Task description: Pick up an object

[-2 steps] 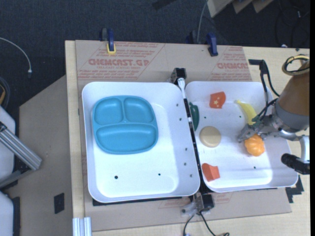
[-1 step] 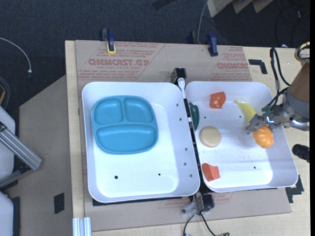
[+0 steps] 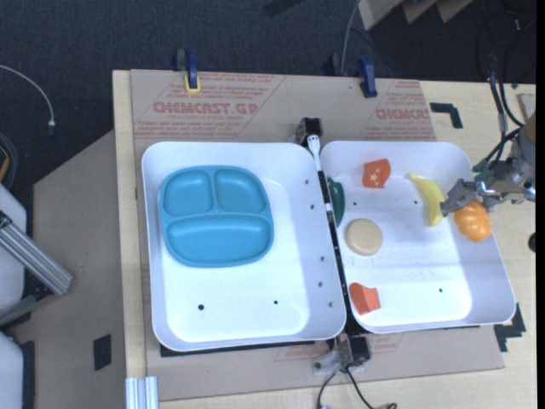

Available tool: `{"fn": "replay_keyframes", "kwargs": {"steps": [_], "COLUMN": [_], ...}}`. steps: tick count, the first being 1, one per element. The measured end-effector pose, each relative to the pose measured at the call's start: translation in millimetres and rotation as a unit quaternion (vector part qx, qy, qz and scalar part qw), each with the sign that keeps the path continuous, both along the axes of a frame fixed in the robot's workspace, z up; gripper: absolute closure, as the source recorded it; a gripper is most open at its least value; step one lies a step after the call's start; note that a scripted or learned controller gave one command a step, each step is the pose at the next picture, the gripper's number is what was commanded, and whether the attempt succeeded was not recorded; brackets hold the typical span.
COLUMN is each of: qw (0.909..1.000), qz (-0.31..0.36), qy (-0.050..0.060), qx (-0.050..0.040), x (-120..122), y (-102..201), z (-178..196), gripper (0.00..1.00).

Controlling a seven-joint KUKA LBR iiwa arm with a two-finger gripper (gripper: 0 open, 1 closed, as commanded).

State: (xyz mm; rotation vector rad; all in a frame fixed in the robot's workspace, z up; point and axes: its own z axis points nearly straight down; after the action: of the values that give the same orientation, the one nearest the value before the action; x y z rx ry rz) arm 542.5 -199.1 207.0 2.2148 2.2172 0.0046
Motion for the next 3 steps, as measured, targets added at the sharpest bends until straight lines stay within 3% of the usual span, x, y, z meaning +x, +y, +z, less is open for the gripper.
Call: {"fn": "replay_keyframes", "kwargs": {"steps": [1, 3], "qw": [1.0000, 1.0000], "qz": [0.000, 0.002], "qy": [0.001, 0.002], "qx": [-0.0001, 0.0016], "x": [1, 37], "y": [-6, 104], "z": [44, 46], "gripper": [1.00, 1.00]}}
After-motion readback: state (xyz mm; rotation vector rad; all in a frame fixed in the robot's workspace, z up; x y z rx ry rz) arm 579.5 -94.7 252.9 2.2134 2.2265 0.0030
